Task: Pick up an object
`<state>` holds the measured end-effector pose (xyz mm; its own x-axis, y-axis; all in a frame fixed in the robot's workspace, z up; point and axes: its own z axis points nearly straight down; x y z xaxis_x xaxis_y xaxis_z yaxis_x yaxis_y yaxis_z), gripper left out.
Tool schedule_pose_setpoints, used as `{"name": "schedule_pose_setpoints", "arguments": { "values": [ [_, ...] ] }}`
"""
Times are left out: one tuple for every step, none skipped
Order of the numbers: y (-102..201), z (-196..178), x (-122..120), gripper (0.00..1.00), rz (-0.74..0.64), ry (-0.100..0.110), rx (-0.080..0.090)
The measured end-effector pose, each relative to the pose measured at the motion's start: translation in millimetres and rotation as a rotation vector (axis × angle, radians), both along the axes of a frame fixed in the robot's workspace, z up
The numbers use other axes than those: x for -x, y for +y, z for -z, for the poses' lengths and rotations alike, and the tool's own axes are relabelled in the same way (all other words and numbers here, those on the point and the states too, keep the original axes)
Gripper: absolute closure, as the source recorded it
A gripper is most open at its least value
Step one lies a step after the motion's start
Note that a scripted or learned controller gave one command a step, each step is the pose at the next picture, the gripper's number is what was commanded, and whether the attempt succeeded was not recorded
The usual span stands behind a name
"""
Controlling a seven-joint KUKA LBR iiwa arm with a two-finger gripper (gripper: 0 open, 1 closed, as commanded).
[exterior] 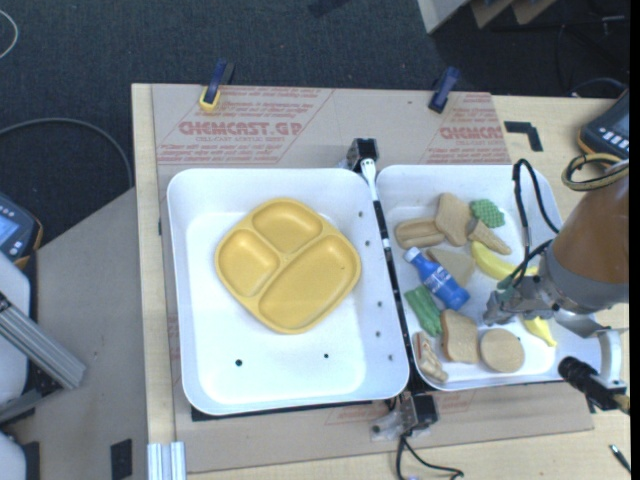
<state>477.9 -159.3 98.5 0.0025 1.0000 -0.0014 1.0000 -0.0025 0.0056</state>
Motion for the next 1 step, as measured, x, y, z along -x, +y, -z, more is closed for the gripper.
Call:
{"name": "schedule_pose_setpoints", "arguments": {
  "values": [
    [-8.4,-49.3,5.1,1.0,-0.001,0.0,0.002]
  ]
}}
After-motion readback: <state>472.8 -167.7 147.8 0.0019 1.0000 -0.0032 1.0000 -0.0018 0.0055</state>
